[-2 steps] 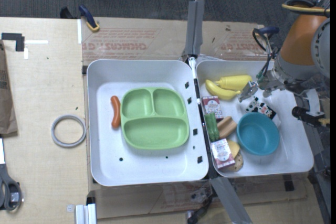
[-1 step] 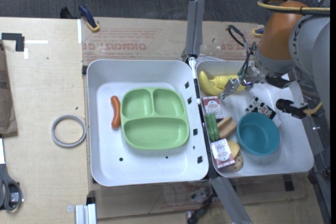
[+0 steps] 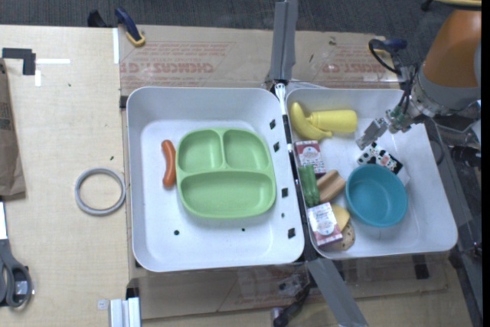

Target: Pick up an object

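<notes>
My gripper hangs low over the right bin, near its back right part. It is just above a small black-and-white item, with nothing visibly held. A blue bowl sits in front of that item. To the gripper's left lie a yellow bottle and a yellow banana. Along the bin's left wall are a red carton, a green stick, a tan bun and a red-labelled packet.
The left bin holds a green divided plate and an orange sausage. On the bench to the left lie a tape ring and scissors. A blue clamp sits at the back.
</notes>
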Motion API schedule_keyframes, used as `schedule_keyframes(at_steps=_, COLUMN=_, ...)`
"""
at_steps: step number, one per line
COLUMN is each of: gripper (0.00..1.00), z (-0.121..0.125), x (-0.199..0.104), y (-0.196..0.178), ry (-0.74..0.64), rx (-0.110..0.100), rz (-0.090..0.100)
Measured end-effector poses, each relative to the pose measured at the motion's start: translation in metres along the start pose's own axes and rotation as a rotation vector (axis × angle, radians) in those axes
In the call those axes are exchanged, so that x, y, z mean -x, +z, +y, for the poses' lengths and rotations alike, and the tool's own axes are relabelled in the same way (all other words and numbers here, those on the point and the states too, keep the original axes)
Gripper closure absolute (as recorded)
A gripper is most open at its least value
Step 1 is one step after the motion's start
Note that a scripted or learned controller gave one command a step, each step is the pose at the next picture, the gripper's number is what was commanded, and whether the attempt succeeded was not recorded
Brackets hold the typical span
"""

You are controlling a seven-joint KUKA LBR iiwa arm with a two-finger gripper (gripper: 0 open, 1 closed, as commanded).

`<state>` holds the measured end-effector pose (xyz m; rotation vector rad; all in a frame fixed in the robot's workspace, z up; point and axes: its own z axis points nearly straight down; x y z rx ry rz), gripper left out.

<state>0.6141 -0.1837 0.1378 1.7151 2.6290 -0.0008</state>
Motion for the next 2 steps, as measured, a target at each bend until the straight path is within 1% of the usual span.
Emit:
schedule_keyframes(at_steps=1, gripper=0.00, z=-0.0127, x=-0.0323, y=0.0458, ry=-0.145, rx=0.000, rz=0.002)
schedule_keyframes(at_steps=2, gripper=1.00, z=-0.0127, x=-0.0304, y=0.0359, ry=-0.139, rx=0.003, rz=0.000)
